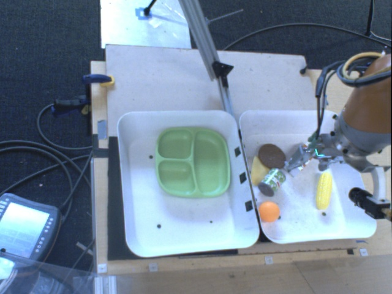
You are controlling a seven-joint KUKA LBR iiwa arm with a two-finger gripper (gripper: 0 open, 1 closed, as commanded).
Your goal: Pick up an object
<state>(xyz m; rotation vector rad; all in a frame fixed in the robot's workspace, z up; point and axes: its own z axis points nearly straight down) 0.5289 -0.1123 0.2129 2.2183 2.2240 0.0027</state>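
Right bin (361, 228) holds all the loose items: brown round object (271, 155) at 10 o'clock of the bin, yellow piece (258, 169) just below-left of it, small tin can (272, 181) lying tilted near 9 o'clock, orange ball (269, 211) at 7 o'clock, corn cob (323, 190) roughly centre, upright along the 12–6 line

Left bin (131, 225) carries a green divided plate (192, 162), nothing on it

Gripper (301, 158) low inside the right bin, between the brown object (at its 9 o'clock) and the corn cob (at its 4 o'clock), just up-right of the can. Fingers look metallic and blurred; cannot tell whether they are spread or closed. Nothing visible between them

Progress, judged: no object lifted yet, every item rests on the bin floor. Arm appears at approach stage; grasp and lift both left to do. Nearest candidates: can or brown object
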